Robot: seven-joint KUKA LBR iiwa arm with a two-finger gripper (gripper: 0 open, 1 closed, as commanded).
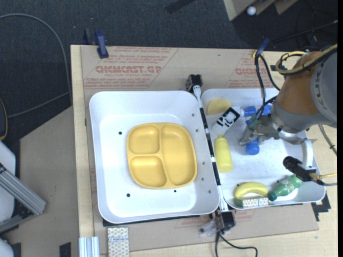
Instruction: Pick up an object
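The gripper [252,138] is lowered into the right bin [316,197] over a blue object [252,148], its state not discernible, while a banana [251,189], a green bottle [284,188] and a yellow cylinder [223,154] are spread nearby and a yellow divided plate [161,155] is seen in the left bin [107,122]

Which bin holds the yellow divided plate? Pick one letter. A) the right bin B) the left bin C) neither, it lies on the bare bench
B: the yellow divided plate lies flat on the floor of the left bin, while the right bin holds the banana, the green bottle and other small items under the arm.
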